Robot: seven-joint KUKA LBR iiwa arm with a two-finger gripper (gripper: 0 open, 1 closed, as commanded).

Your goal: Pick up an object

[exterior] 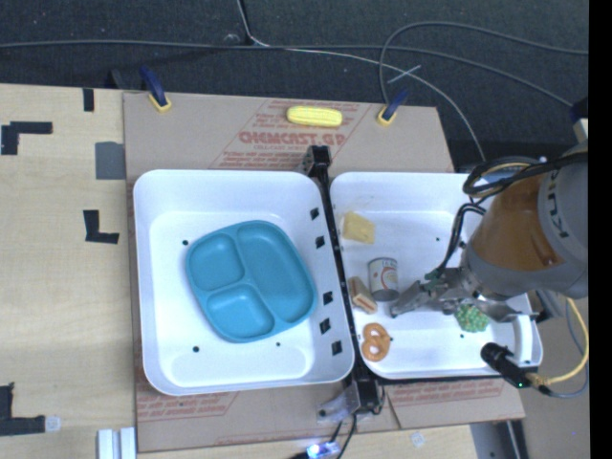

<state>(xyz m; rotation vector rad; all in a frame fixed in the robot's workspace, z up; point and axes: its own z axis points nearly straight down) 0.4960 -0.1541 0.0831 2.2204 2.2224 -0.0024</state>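
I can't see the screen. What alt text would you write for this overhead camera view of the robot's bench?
A grey robot arm with an orange band reaches from the right into the right white bin, its gripper low beside a small can, with a pretzel, a yellow wedge and a green item nearby. The left bin holds a blue divided plate; a corn cob lies on cardboard behind.

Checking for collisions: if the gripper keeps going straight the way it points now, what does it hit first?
The gripper points toward the view's left, low in the right bin. First in line looks like the small can, with the bread piece just beyond. Its height above the bin floor is unclear.
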